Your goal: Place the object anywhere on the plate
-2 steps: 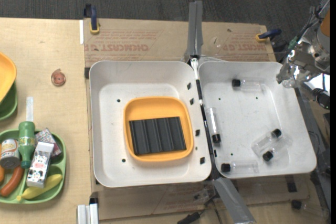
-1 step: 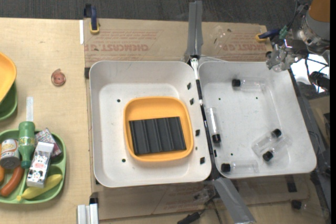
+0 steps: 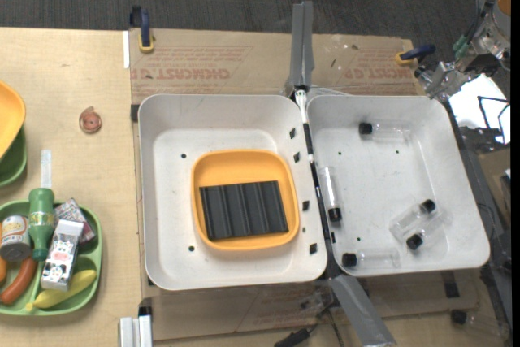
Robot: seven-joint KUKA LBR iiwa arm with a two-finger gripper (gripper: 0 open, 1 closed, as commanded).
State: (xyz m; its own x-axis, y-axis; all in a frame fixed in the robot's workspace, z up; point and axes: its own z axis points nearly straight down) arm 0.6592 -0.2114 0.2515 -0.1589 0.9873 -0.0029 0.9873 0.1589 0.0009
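Down at the near edge of the right bin [image 3: 455, 199] lie several clear tubes with black caps: one [image 3: 370, 260] along the front wall, a pair [image 3: 413, 225] toward the right, one [image 3: 329, 191] against the divider, and one more [image 3: 382, 128] up near the back. Any of these could be the object meant; I can't say which. In the left bin [image 3: 162, 175] sits the orange plate [image 3: 244, 162], and on it a dark ribbed slab [image 3: 244, 207] takes up most of the middle, leaving bare rim all round. None of the tubes is on or touching the plate; they are all well apart from it, across the divider. The arm's end [image 3: 467, 65] hangs at the far right corner, outside the bin, a tangle of grey metal and cable, and I cannot tell how the gripper stands from here. So I'd judge the job is at its very start, with nothing picked up. The next move, as I see it, calls for swinging in over the right bin, coming down on one tube, then carrying it across to the plate.
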